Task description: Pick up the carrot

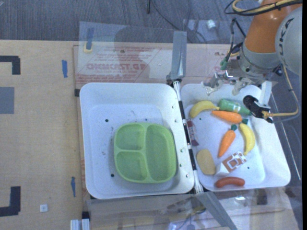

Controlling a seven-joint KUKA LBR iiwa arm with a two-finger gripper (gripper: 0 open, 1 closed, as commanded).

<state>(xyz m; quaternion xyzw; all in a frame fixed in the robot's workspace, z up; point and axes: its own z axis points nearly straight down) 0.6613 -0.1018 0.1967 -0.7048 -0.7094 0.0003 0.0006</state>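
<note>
Grey carpet runs behind a pale wooden bench [38, 143] marked with black and blue tape, on which two shallow white plastic bins sit side by side. At the far end of the right bin [276, 164] hangs the gripper [229, 83], a cluster of metal fittings and cables under the arm's glossy orange band; whether it is spread or closed cannot be told from this slant, and nothing is seen held in it.

Just below the gripper lies a green cylindrical object [233, 105], with a curved yellow banana [201, 108] beside it toward the left bin. Touching the green piece's near side is one carrot [227, 116], a smooth orange taper lying crosswise. A second carrot [227, 141], with a green stub at its top, lies further toward the near edge, tilted, with a second banana [247, 137] on its right. Nearer still are a tan oval potato [206, 161], a small orange-and-white block [233, 162] and a reddish sausage [230, 181].

Well to the gripper's left, the left bin [96, 104] holds a light green tray [145, 153] with rounded corners and three compartments.
</note>
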